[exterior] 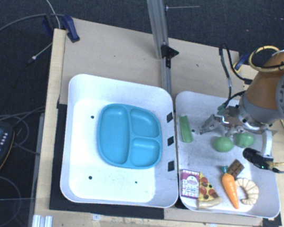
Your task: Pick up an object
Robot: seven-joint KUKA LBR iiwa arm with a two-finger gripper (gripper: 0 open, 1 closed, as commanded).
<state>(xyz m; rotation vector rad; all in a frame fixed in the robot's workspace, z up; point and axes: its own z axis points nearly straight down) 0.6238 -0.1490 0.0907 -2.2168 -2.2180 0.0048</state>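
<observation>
A round green fruit lies in the right bin, up from the carrot, just below the gripper, whose fingers are spread and hold nothing, another green fruit beside it.

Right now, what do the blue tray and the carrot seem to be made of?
Blue tray: likely molded plastic, smooth, with an even color and rounded compartments. Carrot: probably a plastic toy, uniform orange with a green tip; rubber is also possible.
</observation>
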